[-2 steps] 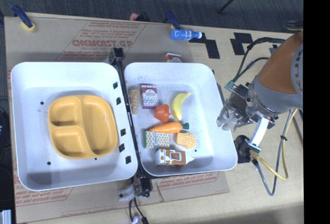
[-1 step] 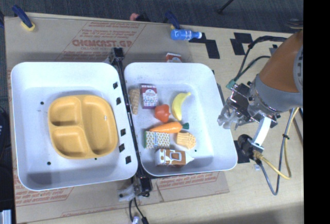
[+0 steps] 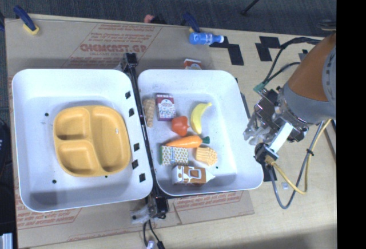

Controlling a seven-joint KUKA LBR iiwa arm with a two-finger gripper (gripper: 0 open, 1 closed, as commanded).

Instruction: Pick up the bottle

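Beyond the right bin's point(image 3: 243, 127) outer rim, over the bench point(image 3: 297, 219), hangs the pincer point(image 3: 257, 142), on the grey arm with its orange band; whether it is open or closed cannot be told, and nothing is seen in its grip. Blue bottle point(image 3: 205, 39) lies on its side on the bench, behind the right bin's far edge, well apart from the pincer. Right bin holds a banana point(image 3: 199, 116), carrot point(image 3: 184, 141), tomato point(image 3: 179, 125), small red carton point(image 3: 165, 106) and other toy food items. Left bin point(image 3: 28, 127) holds a yellow divided tray point(image 3: 91, 140)
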